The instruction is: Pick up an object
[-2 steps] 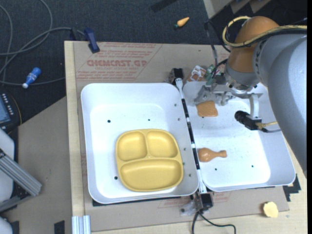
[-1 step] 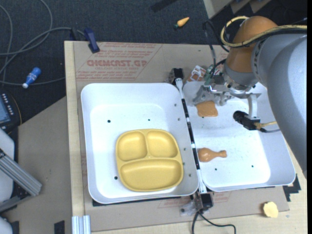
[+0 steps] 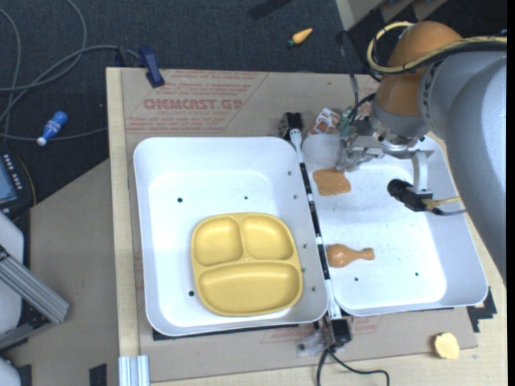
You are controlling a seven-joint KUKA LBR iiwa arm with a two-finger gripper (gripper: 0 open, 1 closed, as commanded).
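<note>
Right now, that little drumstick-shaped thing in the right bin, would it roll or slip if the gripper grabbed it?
The drumstick-shaped piece looks like smooth plastic, so probably light, stiff and somewhat slippery. Its rounded bulb and narrow handle suggest it may pivot or roll if pinched off-centre. It lies near the right bin's left wall, possibly limiting finger room.

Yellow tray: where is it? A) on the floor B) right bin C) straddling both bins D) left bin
D: the yellow tray lies flat in the left bin, while the right bin holds the drumstick toy.
</note>
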